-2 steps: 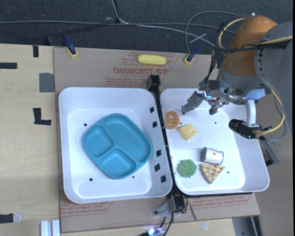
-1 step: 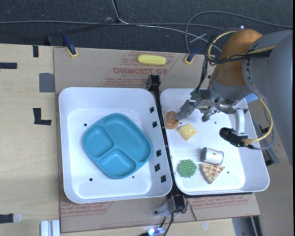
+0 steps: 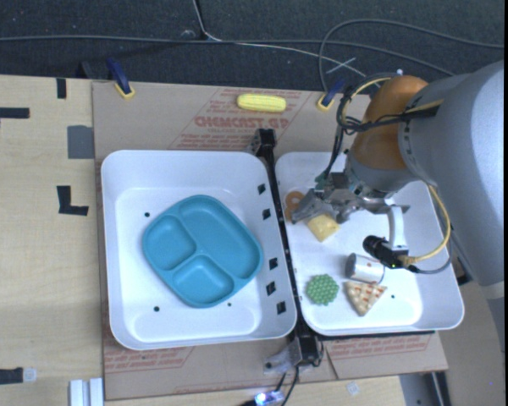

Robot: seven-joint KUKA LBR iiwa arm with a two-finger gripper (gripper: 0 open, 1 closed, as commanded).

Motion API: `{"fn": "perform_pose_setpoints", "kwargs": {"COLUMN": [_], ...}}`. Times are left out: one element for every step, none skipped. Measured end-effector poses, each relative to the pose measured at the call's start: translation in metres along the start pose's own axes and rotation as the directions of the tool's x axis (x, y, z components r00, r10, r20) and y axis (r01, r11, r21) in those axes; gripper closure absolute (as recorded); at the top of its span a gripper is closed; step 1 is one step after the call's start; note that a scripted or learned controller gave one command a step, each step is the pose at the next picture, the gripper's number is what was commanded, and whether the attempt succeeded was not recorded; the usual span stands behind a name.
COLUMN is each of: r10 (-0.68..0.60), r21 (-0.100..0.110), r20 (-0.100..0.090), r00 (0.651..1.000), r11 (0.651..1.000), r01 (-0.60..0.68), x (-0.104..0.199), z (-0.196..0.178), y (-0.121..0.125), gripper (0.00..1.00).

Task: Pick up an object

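Note:
My gripper (image 3: pixel 320 208) is low in the right bin (image 3: pixel 436 311), at its upper left part. A pale yellow block (image 3: pixel 323 227) lies directly under and just in front of it, touching or nearly touching it. A small brownish piece (image 3: pixel 294 200) sits just left of the gripper by the bin wall. Toward the front of the bin lie a green round item (image 3: pixel 323 289), a pizza-slice toy (image 3: pixel 366 296) and a small white cylinder (image 3: pixel 364 267). The wrist hides whatever is beneath it.
The left bin (image 3: pixel 118 176) holds a blue divided plate (image 3: pixel 201 249). A yellow toy (image 3: pixel 261 102) lies on the cardboard behind the bins. Cables loop above the arm, and one runs past the right bin's right side (image 3: pixel 444 227). A black divider (image 3: pixel 275 218) separates the bins.

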State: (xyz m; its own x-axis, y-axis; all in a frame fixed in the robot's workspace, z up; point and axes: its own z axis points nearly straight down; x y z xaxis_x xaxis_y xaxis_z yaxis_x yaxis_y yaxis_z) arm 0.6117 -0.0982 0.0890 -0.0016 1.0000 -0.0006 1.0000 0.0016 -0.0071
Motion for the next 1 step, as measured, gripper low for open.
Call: {"fn": "perform_pose_setpoints", "kwargs": {"r10": [-0.001], "r21": [-0.005], "r20": [-0.001], "r00": [1.0], "r11": [1.0], "r01": [0.001], "x": [0.0008], "z": [-0.0139], "y": [0.0016], "gripper": [1.0]}}
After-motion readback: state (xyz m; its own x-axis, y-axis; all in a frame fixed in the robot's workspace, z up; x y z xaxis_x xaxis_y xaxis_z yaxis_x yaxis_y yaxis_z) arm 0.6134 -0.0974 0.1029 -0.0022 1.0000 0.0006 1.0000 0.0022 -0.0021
